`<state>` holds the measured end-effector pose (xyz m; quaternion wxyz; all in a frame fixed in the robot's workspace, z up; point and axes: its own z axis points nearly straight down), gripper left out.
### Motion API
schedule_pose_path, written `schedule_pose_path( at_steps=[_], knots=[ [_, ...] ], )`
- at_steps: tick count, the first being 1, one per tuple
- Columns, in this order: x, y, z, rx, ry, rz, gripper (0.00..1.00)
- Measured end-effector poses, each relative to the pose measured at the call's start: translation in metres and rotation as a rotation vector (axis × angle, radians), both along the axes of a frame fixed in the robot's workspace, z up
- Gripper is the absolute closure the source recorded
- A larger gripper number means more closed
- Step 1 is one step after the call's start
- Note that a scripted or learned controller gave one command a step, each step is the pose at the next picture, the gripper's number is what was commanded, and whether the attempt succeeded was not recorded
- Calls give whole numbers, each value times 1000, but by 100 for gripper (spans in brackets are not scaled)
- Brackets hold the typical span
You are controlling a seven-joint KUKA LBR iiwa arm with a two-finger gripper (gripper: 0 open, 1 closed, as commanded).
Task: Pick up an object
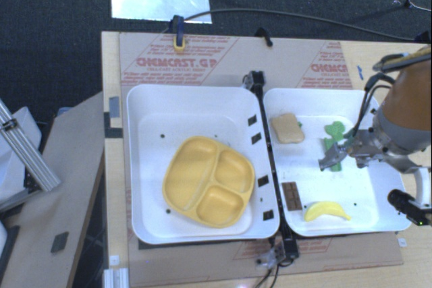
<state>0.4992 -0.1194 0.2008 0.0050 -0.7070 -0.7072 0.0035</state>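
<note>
Hand [332, 162] hangs in the right bin [378, 226] just beside the green toy [333, 132], can't tell its grip state, so I'd center it over the toy, drop straight down, then squeeze.

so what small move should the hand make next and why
Probably a short drop straight down: the hand hangs over the green toy in the right bin, nearer it than the banana or bread slice.
</note>
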Motion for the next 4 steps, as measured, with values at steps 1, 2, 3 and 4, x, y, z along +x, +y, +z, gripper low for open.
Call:
schedule_pose_path(
  at_steps=[1, 2, 3, 4],
  knots=[
    [3, 0, 6, -2, -13, 3, 0],
    [3, -6, -54, -1, -8, 1, 0],
    [10, -12, -109, -1, -8, 1, 0],
    [11, -11, -117, -1, -11, 1, 0]
  ],
)
